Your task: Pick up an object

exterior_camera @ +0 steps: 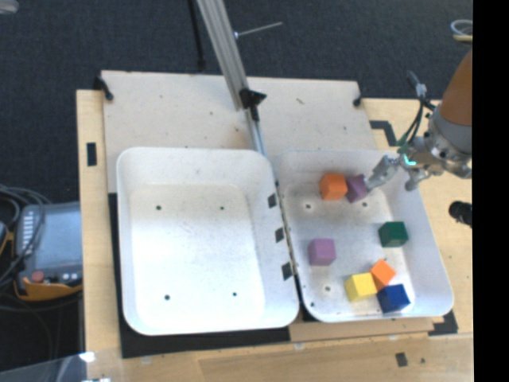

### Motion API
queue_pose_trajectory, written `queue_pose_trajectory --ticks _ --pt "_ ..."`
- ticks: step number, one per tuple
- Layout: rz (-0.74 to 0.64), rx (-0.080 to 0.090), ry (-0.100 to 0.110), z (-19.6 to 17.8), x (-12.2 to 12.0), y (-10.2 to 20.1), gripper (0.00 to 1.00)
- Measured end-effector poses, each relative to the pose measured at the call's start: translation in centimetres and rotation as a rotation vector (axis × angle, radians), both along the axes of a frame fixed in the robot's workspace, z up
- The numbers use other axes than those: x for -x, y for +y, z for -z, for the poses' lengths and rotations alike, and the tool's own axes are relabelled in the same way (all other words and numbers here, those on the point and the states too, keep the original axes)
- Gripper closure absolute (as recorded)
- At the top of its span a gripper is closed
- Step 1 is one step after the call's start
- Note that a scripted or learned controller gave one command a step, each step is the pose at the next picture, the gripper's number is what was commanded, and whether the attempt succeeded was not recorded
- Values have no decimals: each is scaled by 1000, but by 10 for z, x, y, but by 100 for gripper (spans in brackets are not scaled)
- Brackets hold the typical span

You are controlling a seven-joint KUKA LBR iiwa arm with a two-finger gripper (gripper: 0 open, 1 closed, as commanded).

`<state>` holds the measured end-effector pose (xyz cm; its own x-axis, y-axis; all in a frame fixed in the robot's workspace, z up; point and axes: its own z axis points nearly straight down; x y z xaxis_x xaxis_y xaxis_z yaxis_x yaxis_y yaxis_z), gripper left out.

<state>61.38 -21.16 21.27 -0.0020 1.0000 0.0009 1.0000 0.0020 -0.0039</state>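
The right bin (421,237) holds several small blocks. An orange block (334,186) and a dark purple block (357,188) sit side by side near its far edge. A green block (393,233) lies toward the right wall and a lilac block (321,251) near the middle. A yellow block (361,285), a second orange block (382,272) and a blue block (393,298) cluster at the near right corner. My gripper (398,173) hangs over the bin's far right corner, open, with nothing between its fingers. One fingertip (375,177) is just right of the dark purple block.
The left bin (199,237) lies beside the right one, with a raised divider (282,237) between them. A slanted metal post (227,46) rises from the bench behind the bins. Cables and a control box (48,249) sit off the bench's left side.
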Motion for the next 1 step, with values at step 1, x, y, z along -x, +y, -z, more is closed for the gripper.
queue_pose_trajectory --ticks 1 --pt "-3 4 -4 -3 -1 -1 0"
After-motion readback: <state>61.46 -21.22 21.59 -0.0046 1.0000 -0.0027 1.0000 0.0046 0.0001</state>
